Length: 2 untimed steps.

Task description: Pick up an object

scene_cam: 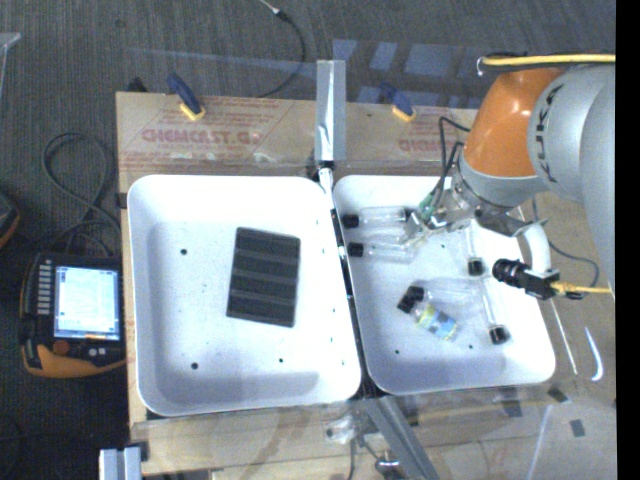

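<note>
- My arm (560,138) reaches in from the right, its grey body and orange band hanging over the upper right corner of the right bin (385,363).
- My gripper (438,208) sits low over the upper part of that bin, below the orange band; from this angle I cannot tell how it is set, nor whether anything is in its grasp.
- Just left of my gripper, in the upper left part of the right bin, lie clear plastic bottles with black caps (380,233), close together and hard to separate by eye.
- Near the middle of the same bin lies a small clear bottle with a black cap and a yellow-blue label (430,311), tilted, apart from my gripper.
- Toward the right side of this bin are more clear pieces with black ends (490,313), one black end near the lower right.
- A black part with a yellow tip (525,276) juts out over the bin's right rim.
- The left bin (160,378) holds one dark ribbed rectangular block (264,276), lying flat near its middle and slightly turned.
- The two bins sit side by side, rims touching, on a wooden board (215,133) with blue clamps at its far edge.
- A handheld control pad with a lit screen (75,311) rests on the floor left of the bench.
</note>
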Motion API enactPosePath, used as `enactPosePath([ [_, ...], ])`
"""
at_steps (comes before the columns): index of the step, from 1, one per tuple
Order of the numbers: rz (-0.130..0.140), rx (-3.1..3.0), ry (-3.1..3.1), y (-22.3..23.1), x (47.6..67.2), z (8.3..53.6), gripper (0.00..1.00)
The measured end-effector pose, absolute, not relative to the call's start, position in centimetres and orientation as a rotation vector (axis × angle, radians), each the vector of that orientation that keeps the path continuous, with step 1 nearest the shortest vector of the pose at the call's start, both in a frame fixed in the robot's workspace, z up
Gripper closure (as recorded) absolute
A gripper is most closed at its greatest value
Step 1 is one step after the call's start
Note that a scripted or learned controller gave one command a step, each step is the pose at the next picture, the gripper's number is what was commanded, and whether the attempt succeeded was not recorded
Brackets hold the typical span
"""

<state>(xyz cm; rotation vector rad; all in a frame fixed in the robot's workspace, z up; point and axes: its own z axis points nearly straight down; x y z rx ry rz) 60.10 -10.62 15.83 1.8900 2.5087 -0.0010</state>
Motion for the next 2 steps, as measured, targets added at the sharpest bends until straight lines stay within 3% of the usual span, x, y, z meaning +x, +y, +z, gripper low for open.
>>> enactPosePath([
  [1, -0.002, 1.890, 2.509, -10.6, 60.1, 15.8, 0.00],
  [2, 0.001, 1.848, 2.534, -11.8, 63.5, 9.0, 0.00],
])
